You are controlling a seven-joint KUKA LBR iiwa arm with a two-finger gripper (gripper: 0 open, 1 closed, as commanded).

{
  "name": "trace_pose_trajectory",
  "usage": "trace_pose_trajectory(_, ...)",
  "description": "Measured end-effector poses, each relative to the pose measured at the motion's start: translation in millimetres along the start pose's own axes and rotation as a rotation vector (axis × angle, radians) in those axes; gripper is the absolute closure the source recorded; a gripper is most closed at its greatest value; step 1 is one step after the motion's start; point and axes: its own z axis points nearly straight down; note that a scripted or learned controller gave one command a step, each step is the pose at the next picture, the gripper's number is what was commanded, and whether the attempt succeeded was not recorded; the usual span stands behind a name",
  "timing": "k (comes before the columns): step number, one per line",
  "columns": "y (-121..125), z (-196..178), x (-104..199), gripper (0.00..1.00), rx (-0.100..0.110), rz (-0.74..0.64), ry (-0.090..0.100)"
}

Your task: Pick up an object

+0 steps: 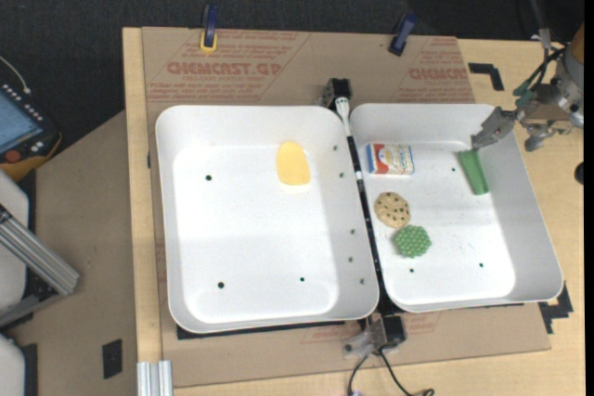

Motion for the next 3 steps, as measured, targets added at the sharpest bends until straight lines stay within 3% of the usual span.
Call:
trace_pose_trajectory(1,0.7,-11.0,-0.1,1.0,-0.003,-0.001,-0.001)
trace_pose_trajectory(2,59.0,-99.5,6.9,1.0,-0.014,-0.004,-0.004)
trace_pose_trajectory(3,82.9,-110.9,66.8,1.0,-0.005,-0.007,0.0)
